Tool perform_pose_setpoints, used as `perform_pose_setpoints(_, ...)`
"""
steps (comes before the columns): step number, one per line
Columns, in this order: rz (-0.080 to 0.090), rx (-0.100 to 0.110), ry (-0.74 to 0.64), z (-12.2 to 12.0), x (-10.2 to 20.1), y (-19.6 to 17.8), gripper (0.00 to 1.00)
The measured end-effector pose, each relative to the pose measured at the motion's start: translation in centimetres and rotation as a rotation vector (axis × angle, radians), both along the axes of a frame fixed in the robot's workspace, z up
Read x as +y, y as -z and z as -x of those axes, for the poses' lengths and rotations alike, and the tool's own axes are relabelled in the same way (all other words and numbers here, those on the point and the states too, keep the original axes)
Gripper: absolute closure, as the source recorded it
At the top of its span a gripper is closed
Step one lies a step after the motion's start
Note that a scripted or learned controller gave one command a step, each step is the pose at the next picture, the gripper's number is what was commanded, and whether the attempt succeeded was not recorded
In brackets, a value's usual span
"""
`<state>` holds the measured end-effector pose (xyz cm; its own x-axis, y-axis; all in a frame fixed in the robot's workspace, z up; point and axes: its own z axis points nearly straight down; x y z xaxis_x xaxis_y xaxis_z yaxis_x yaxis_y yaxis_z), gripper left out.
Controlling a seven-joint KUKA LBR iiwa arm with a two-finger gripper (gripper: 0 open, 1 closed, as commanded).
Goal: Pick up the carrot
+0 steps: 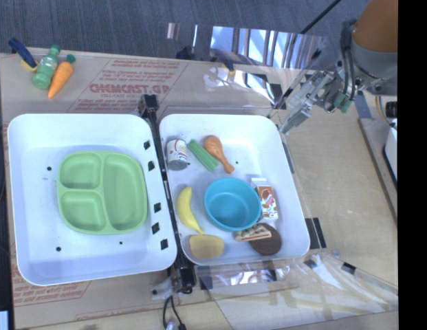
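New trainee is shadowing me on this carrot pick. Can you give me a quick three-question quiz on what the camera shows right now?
1. True or false: the carrot lies inside the right bin.
2. Which item sits in the left bin? A) banana B) green divided plate C) blue bowl
3. Fill in: the gripper hangs above the right bin's far ____ corner.

Key: 1 false, it lies on the cardboard beyond the left bin. 2 B. 3 right.

desk: two white bins centre frame; carrot and green bottle upper left, outside them
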<state>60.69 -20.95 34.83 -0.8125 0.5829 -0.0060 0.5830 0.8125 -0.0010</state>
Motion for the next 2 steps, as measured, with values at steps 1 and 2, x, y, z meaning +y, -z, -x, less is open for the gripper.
perform_pose_setpoints(1,-0.003,0.010,-0.465,2.3,0.1,7.2,1.00)
perform_pose_setpoints(2,0.004,0.001,-0.659,8.7,-0.1,-0.3,1.00)
